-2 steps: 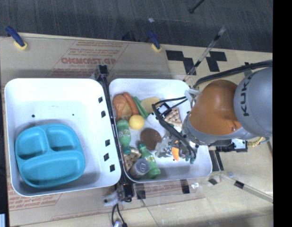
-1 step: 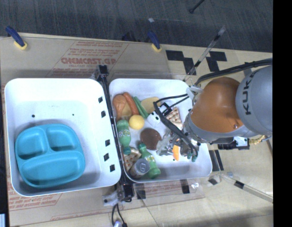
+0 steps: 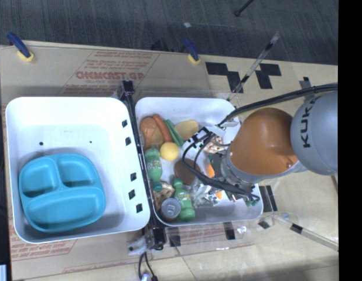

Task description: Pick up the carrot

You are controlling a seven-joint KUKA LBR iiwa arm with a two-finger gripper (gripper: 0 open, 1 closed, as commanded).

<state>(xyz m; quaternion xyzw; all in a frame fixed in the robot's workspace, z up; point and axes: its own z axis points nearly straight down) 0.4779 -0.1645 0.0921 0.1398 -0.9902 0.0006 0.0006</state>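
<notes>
Bins on your table: left white bin (image 3: 17, 113) holds a blue compartment tray (image 3: 61, 190); right white bin (image 3: 187, 105) holds the orange carrot (image 3: 161, 126) at eleven o'clock among toy food. Gripper (image 3: 211, 170) state: you cannot tell.

A turquoise tray (image 3: 61, 191) is sitting in a white bin (image 3: 64, 107); an orange carrot (image 3: 161, 127) is lying beside a yellow lemon (image 3: 168, 151).

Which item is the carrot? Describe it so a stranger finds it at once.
Take the white bin on the view's right, then its far-left corner. The carrot is the slim orange stick between a rounded brown lump and a pale yellow piece; it alone ends in green leaves.
</notes>
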